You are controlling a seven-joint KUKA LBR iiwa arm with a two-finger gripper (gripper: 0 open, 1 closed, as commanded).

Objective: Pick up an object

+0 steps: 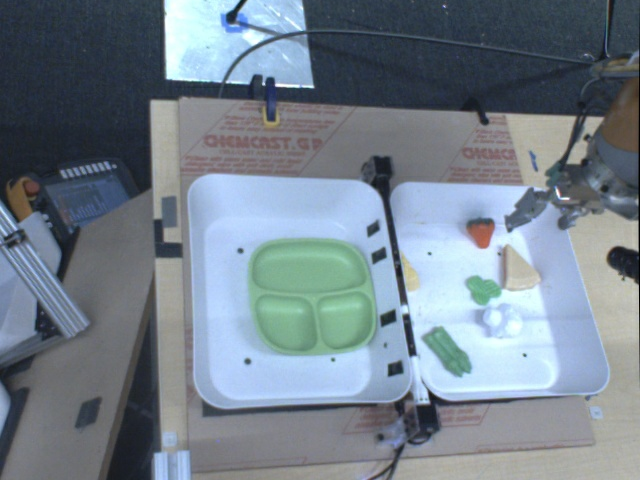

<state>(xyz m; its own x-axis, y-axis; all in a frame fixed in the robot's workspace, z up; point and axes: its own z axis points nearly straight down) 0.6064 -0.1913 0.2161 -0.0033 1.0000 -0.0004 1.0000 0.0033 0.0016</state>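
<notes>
Green tray [305, 296] in left bin [215, 268]

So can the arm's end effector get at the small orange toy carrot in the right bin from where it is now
Probably yes. The end effector hangs just right of the small orange toy carrot, with bare bin floor between them; the tan wedge lies below, clear of that path.

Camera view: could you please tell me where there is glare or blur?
Camera view: the crinkled silver foil sheet at the top glares; the white plastic bins read bright but keep detail; the grey two-finger gripper at the right looks soft.
</notes>
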